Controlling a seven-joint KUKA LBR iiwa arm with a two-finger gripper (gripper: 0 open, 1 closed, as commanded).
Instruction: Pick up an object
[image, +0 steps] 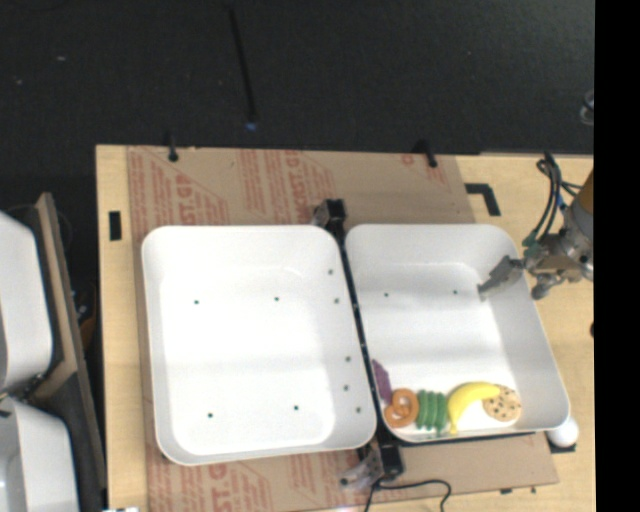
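Right bin (520, 330): banana (470, 397), cookie (502, 405), green piece (432, 410) and pretzel (402, 408) crowd its near wall, probably slid there. Hand (520, 278) at the far right rim, fingers spread, holding nothing. Left bin (160, 300) alongside. Worktop (120, 190): pale wood, cardboard underlay, dark floor beyond.

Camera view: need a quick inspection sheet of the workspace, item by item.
Surface: wooden bench under brown cardboard, bearing left bin and right bin side by side.
Job's things: along right bin's near wall, orange pretzel-like piece, green ridged piece, yellow banana, spotted cookie; small purple item by the inner wall.
Clutter: nothing seen.
Grippers: gripper at right bin's far right rim, holding nothing, apart from the pieces.
Cables: cables above the wrist; black cable at the bench's near edge.
Surroundings: dark floor; white bins at left.
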